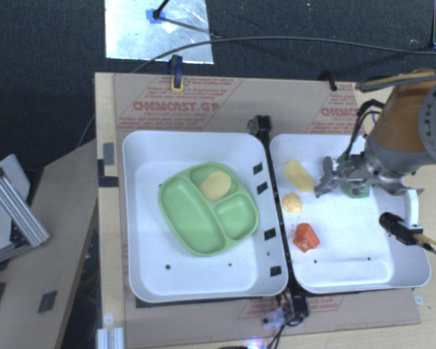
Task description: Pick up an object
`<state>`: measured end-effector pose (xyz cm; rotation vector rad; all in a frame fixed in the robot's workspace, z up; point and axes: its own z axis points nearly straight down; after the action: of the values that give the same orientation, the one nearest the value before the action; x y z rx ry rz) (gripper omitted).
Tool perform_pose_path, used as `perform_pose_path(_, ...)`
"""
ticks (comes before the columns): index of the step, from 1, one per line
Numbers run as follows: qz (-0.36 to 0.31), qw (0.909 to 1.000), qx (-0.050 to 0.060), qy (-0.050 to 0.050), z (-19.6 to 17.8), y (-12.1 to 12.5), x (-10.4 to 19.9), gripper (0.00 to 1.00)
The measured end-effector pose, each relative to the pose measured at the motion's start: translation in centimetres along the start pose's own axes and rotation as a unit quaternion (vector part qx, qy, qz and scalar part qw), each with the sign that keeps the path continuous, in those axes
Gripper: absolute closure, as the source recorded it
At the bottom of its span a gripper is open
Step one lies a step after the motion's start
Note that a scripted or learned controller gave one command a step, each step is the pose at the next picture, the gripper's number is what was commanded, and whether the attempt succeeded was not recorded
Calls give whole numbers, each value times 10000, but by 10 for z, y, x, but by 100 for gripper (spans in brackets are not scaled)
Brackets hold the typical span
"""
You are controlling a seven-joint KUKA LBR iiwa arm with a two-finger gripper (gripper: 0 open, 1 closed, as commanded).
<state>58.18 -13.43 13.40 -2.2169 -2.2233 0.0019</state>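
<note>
Your candidates lie in the right bin (pixel 392 267): a pale yellow piece (pixel 299 174) near the bin's upper left, a smaller yellow piece (pixel 291 203) just below it, and a red-orange piece (pixel 306 236) lower still, close to the divider between the bins. All three sit loose on the bin floor, apart from one another, so any of them could be taken from above without nudging a neighbour, though the red-orange one is near enough to the wall that a reach there may be cramped. The gripper (pixel 333 177) hangs over the right bin just beside the pale yellow piece, which looks like the likeliest target; whether the fingers are spread or pressed together you cannot tell, and nothing visibly sits between them. A green thing (pixel 359 190) shows under the wrist, partly hidden. In the left bin (pixel 152 267) a green divided plate (pixel 196 224) carries a yellow lump (pixel 216 185) in one compartment, well out of the way. Both bins rest on the table (pixel 203 100).
</note>
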Motion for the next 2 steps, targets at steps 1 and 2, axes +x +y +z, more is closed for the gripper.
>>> perform_pose_path(1,6,10000,1,1,52,0,1,0)
perform_pose_path(2,10,10000,-30,-9,38,2,0,100)
